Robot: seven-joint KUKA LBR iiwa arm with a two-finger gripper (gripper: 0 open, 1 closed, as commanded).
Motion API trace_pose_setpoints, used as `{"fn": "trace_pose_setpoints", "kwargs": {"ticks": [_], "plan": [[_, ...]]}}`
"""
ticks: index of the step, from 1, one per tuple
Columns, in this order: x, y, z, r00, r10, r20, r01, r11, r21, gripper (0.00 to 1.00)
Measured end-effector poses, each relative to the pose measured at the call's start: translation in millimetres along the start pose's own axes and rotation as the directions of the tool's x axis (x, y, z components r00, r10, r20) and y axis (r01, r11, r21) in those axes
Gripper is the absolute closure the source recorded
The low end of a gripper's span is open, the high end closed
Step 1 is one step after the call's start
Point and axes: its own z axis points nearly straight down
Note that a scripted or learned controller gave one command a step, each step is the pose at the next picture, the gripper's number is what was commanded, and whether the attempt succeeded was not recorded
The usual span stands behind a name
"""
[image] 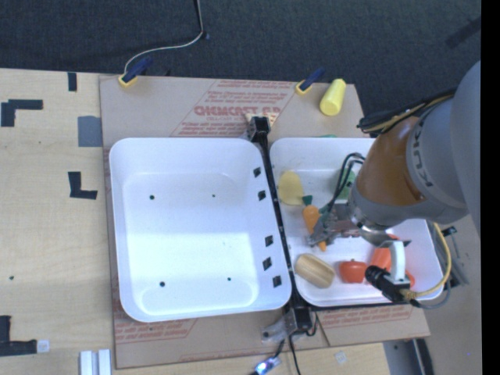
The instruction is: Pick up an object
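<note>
Pincer [322,237] down in the right bin [426,233], over the small orange piece [312,216].

I can't tell whether the pincer is clenched or released; its dark tips sit low against that carrot-like orange piece, which lies near the bin's left wall. Just beyond it lies a pale yellow lemon-shaped object [291,187]. Nearer me sit a tan wooden cylinder [314,269] and a red, tomato-like piece [352,271]. The left bin [141,162] adjoins. A yellow cylinder [332,97] rests on the desk [47,233] beyond.

On my desk [47,209] I see a cardboard sheet [226,112] carrying two white bins [187,225], with a yellow cylinder [333,97] beside them.
</note>
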Motion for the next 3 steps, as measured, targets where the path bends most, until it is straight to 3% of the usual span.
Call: {"fn": "trace_pose_setpoints", "kwargs": {"ticks": [1,3], "plan": [[73.2,61.7,-96.0,1.000,-0.008,-0.001,0.008,1.000,-0.012,1.00],[148.6,77.3,-89.4,1.000,-0.003,-0.001,0.003,1.000,0.001,1.00]]}}
